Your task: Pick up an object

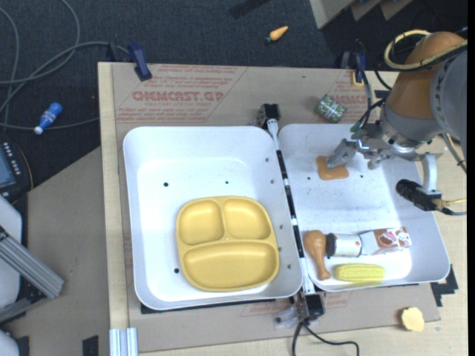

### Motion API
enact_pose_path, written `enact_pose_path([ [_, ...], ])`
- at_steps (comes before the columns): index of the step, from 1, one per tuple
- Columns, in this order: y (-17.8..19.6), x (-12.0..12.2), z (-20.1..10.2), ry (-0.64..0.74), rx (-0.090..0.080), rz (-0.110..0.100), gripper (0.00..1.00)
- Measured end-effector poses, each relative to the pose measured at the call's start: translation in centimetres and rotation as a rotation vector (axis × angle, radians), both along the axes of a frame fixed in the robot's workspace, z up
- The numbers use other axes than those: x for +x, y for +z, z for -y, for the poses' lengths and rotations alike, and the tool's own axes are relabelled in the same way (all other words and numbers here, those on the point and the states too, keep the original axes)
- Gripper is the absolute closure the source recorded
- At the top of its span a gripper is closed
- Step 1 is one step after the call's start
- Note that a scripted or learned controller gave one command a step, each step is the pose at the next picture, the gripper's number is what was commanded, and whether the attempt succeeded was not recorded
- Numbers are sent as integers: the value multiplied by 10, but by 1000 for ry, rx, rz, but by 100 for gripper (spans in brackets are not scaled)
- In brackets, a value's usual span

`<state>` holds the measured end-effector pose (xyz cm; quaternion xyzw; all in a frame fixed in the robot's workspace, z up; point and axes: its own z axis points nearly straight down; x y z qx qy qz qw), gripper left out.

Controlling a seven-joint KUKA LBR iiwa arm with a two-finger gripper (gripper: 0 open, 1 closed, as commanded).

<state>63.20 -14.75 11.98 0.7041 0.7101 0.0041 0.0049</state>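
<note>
- On the tabletop (111, 199), two shallow white bins sit side by side, joined along a dark central seam.
- Left bin (148, 154): contains one yellow divided plate (226, 242) with three compartments, lying flat toward the near side.
- Right bin (415, 265): contains four items.
- Orange-brown piece (332, 169): lies in the far left part of the right bin, just beside the claw.
- Drumstick-shaped toy (317, 251): lies at the near left wall of the right bin.
- White bottle with a dark cap (369, 242): lies on its side, to the right of the drumstick-shaped toy and touching or nearly touching it.
- Corn cob (360, 273): lies just near of the bottle, along the near wall.
- Claw (356, 153): positioned over the far part of the right bin, below the grey arm (445, 87) with its orange band. Finger state cannot be determined, and no item is visible between the fingers.
- Obstructions: the arm body covers the far right corner of the right bin; a black cable connector (417, 193) hangs over the right side of that bin.
- Surroundings: a small green-patterned block (331, 108) rests on the tabletop far of the right bin; a yellow piece (412, 318) lies near the near right corner; blue clamps (138, 61) hold the far edge.
- Floor: a blue-and-white bottle (48, 117) lies to the left, and a small orange item (277, 33) lies far of the tabletop.
</note>
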Motion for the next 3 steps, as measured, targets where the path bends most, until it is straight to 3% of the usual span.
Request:
enact_pose_path([
  [1,-37,36,-38,-3,0,-9,0],
  [2,-24,36,-35,-6,-2,-6,100],
  [3,-25,36,-35,-5,-2,-8,0],
])
